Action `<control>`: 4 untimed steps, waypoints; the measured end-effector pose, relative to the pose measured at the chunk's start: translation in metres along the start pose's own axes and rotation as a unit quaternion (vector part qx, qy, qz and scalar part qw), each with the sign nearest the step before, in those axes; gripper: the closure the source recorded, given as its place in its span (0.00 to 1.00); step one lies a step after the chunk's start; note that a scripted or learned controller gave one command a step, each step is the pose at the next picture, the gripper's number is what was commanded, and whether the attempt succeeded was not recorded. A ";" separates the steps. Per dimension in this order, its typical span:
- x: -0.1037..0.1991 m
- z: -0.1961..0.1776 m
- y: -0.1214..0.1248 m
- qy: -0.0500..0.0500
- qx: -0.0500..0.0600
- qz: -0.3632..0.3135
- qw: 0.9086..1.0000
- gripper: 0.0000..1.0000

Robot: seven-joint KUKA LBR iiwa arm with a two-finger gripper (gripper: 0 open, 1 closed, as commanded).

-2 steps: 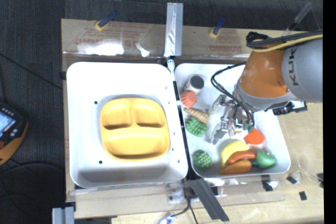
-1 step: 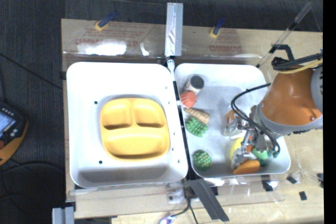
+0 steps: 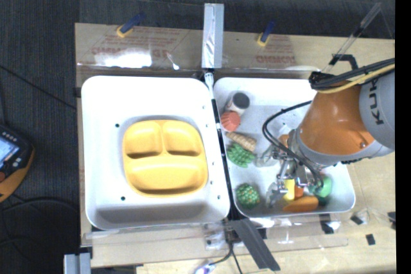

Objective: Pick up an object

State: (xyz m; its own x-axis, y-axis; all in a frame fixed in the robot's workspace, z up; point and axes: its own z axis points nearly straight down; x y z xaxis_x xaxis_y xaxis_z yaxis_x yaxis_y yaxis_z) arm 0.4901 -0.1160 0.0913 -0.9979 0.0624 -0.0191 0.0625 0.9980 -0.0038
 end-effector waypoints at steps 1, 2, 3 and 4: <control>-0.059 -0.040 -0.041 0.009 -0.002 -0.014 1.000 0.00; -0.051 0.002 -0.029 0.005 -0.001 0.023 1.000 0.00; -0.054 -0.008 -0.028 0.001 0.000 0.022 1.000 1.00; -0.054 -0.008 -0.028 0.001 0.000 0.022 1.000 0.00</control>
State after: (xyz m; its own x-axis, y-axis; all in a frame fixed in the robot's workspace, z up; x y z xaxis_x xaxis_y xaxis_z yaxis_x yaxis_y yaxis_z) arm 0.5419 -0.1475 0.1009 -0.9941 0.1072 -0.0165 0.1073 0.9942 -0.0027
